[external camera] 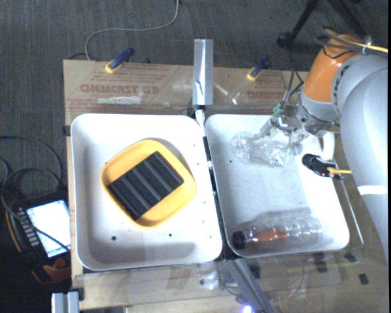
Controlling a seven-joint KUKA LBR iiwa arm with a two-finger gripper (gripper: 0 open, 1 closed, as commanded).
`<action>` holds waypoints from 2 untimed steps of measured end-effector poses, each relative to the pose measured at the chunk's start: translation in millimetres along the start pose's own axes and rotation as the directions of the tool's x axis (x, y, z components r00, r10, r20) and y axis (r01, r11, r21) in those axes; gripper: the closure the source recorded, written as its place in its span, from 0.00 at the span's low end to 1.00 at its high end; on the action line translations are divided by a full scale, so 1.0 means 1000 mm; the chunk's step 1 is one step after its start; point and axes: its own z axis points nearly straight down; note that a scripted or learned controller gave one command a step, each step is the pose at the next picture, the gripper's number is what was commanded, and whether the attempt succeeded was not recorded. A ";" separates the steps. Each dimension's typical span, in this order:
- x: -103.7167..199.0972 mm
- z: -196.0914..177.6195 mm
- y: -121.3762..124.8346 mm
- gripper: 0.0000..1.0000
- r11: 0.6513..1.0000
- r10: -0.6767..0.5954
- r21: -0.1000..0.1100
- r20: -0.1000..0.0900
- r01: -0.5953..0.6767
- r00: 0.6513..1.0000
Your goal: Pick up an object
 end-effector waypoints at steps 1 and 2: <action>0.011 -0.001 -0.025 0.00 0.966 -0.260 -0.009 0.005 0.260 0.966; -0.014 -0.001 -0.030 0.00 0.949 -0.315 -0.009 0.004 0.315 0.949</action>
